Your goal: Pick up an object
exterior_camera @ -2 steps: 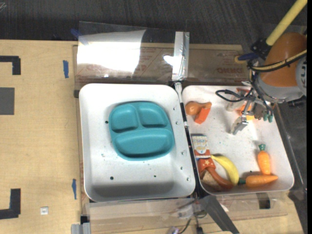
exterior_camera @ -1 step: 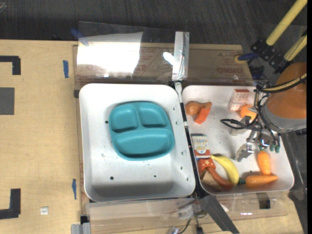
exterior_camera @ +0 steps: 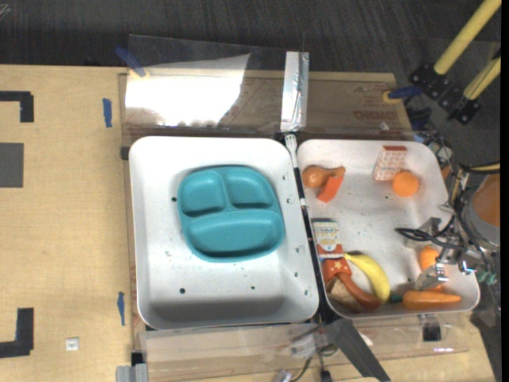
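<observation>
The right white bin holds several toy foods. An orange ball and a pink-and-white box lie at the back. An orange-red piece sits at the back left. A yellow banana, a red item and a small carton are at the front left. A carrot lies along the front wall. My gripper hangs low at the bin's right side, just above the carrot, with a small orange thing right at its tip.
The left white bin carries a teal divided plate. A silver taped divider and a clear sheet stand behind the bins. Yellow-handled clamps sit at the back right. Cables run along the right bin's right wall.
</observation>
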Motion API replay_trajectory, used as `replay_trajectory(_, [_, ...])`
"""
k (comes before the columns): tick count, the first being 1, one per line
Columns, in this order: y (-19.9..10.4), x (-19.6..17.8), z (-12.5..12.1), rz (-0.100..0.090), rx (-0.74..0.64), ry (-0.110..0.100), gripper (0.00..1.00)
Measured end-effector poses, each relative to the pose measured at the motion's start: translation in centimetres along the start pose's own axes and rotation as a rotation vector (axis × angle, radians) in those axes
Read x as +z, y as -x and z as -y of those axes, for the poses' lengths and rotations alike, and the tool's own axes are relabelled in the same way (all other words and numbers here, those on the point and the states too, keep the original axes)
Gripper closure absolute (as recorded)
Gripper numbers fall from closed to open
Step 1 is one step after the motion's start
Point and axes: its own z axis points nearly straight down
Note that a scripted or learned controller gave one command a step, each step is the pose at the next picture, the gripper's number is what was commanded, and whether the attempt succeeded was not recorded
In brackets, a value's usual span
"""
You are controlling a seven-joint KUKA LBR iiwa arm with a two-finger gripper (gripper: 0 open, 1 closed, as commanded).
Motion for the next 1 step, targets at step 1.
replay_trajectory(1, [7.53,0.38,-2.81,-0.016,-0.011,0.006,0.0])
